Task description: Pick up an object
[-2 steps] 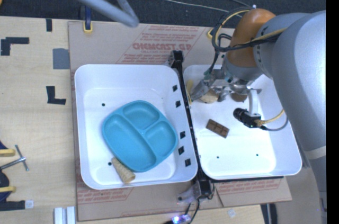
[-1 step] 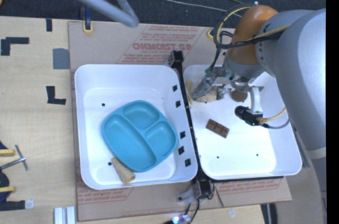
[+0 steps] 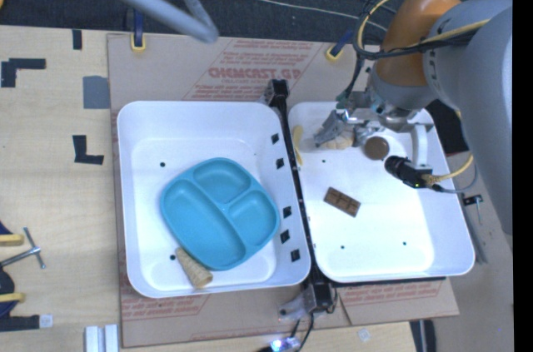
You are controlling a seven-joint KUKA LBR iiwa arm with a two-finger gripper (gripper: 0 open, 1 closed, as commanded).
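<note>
A blue divided plastic plate (image 3: pixel 220 211) and tan cone (image 3: pixel 193 267) fill the left white bin (image 3: pixel 137 126); a brown chocolate-like bar (image 3: pixel 341 201) lies in the right white bin (image 3: pixel 441 246), near the end effector (image 3: pixel 333 134), grip state unclear.

You see a brown chocolate bar (image 3: pixel 341 201) lying flat, tilted, near centre of the right bin (image 3: pixel 450 259); a pale piece (image 3: pixel 337 142) at its 11 o'clock.

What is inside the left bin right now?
The left bin holds a blue divided plate and a tan cone-shaped piece at the plate's near edge. The plate's compartments look bare. Anything beneath the plate is hidden.
</note>
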